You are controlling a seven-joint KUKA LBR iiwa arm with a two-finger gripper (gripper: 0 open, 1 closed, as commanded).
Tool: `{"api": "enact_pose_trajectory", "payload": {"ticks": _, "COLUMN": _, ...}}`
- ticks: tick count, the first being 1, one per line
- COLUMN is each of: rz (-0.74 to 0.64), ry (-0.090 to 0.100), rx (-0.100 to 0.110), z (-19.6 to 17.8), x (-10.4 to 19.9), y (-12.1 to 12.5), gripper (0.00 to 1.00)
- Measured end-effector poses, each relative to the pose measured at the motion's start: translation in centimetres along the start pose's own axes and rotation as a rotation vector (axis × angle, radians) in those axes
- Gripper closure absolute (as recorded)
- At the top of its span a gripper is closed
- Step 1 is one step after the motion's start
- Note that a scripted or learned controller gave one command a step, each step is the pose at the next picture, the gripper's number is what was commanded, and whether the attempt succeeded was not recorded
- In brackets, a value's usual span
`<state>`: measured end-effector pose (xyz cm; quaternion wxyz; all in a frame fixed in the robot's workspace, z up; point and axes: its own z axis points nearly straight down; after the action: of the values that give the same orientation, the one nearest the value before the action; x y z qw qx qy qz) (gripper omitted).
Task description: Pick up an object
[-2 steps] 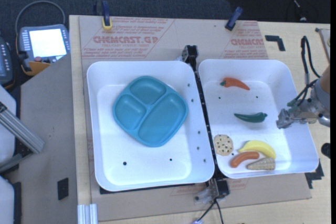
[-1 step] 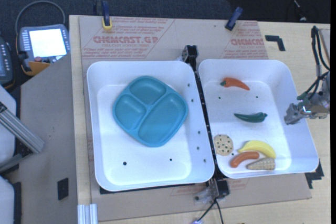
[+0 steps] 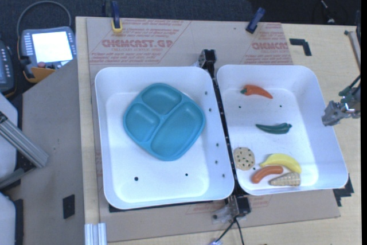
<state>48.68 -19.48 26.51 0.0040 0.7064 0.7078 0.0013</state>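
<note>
Two shallow white bins are seen side by side on the surface (image 3: pixel 172 37). In the left bin (image 3: pixel 114 181) a blue divided plate (image 3: pixel 164 121) is placed, a little tilted, near the middle.

The objects for picking are all found in the right bin (image 3: pixel 312 80). An orange pepper (image 3: pixel 256 91) lies near the far side, and a dark green pepper (image 3: pixel 273 128) lies around the middle, well apart from it. In the near part a round cookie (image 3: pixel 244 158) is seen just beside the wall between the bins. To its right a yellow banana (image 3: pixel 282 162), a reddish sausage (image 3: pixel 266 174) and a pale wedge-shaped piece (image 3: pixel 285 181) are grouped closely — they appear to touch each other.

The gripper (image 3: pixel 337 112) is seen at the right edge of the view, over the right rim of the right bin and apart from all the objects. Nothing is seen in it — whether the jaws are spread or pressed together cannot be told.
</note>
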Motion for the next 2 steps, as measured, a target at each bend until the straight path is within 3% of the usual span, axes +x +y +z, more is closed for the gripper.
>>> {"api": "enact_pose_trajectory", "payload": {"ticks": 2, "rz": -0.003, "ry": 0.006, "rx": 0.010, "z": 1.7, "x": 9.1, "y": 0.8, "gripper": 1.00}}
